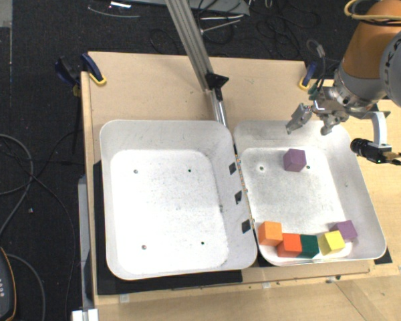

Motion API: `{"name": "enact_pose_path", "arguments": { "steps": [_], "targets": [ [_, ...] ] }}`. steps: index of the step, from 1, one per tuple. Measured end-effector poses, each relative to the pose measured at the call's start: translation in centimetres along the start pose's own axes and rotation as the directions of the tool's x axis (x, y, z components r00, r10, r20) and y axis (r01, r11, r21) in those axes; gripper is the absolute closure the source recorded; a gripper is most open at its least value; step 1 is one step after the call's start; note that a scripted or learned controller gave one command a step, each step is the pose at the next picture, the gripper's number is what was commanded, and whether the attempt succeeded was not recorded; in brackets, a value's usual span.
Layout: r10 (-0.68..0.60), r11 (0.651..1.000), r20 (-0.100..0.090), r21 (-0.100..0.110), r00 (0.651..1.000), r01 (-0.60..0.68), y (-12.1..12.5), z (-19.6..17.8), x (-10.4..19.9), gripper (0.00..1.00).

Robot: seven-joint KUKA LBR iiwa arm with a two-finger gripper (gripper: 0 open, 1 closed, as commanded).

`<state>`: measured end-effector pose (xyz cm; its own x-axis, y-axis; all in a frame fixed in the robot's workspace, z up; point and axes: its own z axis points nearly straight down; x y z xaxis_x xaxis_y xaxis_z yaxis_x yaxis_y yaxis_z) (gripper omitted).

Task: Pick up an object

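Gripper (313, 121) spread apart, holding nothing, above right bin (361, 186), near purple cube (295, 160)

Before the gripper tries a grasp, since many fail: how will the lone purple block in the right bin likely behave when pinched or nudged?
The purple block looks like a rigid cube with flat faces, so it should probably sit still rather than roll. It stands apart on the right bin floor, so a nudge would likely slide it. The gripper hovers above it.
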<state>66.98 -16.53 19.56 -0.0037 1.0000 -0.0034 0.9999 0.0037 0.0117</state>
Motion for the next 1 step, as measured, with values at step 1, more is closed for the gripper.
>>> {"name": "enact_pose_path", "arguments": {
  "steps": [1],
  "targets": [
    [0.001,1.000,-0.002,0.012,1.000,-0.001,-1.40,10.20,1.35,0.00]
  ]
}}
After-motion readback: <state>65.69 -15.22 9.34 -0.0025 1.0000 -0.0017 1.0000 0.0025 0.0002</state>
